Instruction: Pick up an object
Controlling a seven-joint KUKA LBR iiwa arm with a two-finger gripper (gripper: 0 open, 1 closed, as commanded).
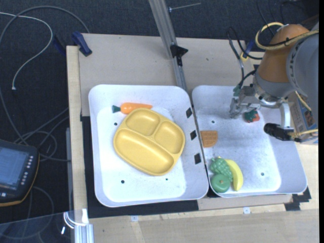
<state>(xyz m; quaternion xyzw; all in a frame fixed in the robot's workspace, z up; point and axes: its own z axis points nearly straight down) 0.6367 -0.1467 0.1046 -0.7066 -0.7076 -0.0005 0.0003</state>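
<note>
I see a pale wooden bench [136,59] carrying two shallow white bins side by side, the left bin [101,135] and the right bin [283,181], their inner edges touching. A blue clamp [81,43] sits at the bench's far left corner, and a grey metal post [163,22] rises from its far middle.
</note>
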